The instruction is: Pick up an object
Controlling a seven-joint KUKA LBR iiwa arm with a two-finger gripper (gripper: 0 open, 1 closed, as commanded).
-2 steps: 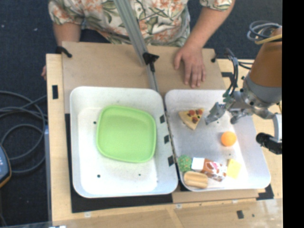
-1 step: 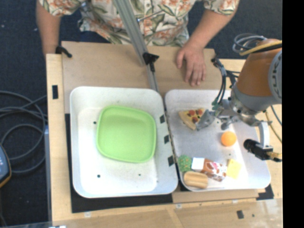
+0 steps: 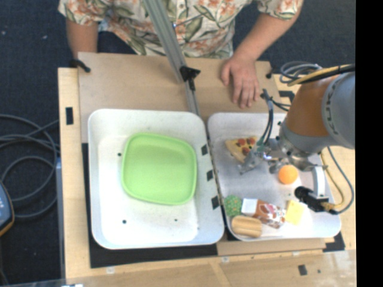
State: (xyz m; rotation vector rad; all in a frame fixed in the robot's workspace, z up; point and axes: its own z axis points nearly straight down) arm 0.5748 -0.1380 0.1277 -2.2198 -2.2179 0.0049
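Observation:
My gripper (image 3: 252,160) hangs low in the right bin (image 3: 218,160), at the lower right edge of a toy pizza slice (image 3: 238,147). Whether it touches the slice is unclear. A small orange (image 3: 288,174) lies just to the right of the gripper, under the grey wrist. Along the bin's near edge lie a green leafy piece (image 3: 233,205), a bread roll (image 3: 246,226), a red and white packet (image 3: 268,214) and a yellow wedge (image 3: 294,212).
The left bin (image 3: 105,220) holds a light green square plate (image 3: 159,168). A person's hand (image 3: 242,85) rests on the bench just behind the right bin. A slanted metal pole (image 3: 170,40) ends between the bins. Cables (image 3: 323,205) trail at the far right.

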